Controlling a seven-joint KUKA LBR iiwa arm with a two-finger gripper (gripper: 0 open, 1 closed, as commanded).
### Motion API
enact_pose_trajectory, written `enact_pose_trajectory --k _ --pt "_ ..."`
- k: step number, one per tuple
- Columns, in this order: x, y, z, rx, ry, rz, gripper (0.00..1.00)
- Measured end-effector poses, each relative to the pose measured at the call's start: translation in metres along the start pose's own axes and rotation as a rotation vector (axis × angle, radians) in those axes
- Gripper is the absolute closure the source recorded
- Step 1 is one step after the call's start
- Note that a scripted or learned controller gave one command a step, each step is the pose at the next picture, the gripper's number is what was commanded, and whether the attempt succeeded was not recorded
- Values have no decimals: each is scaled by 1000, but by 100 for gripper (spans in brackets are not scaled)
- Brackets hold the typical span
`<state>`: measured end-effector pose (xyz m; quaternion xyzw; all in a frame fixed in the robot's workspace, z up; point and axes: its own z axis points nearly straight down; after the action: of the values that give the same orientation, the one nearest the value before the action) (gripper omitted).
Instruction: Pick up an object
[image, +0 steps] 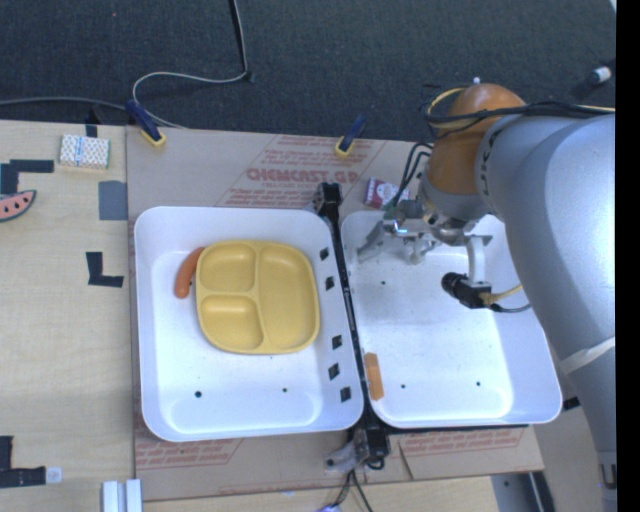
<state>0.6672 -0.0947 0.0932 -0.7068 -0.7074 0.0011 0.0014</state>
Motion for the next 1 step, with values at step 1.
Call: enact_pose_trajectory --k 1 --pt "1 1 -11 -2 0 -2 100"
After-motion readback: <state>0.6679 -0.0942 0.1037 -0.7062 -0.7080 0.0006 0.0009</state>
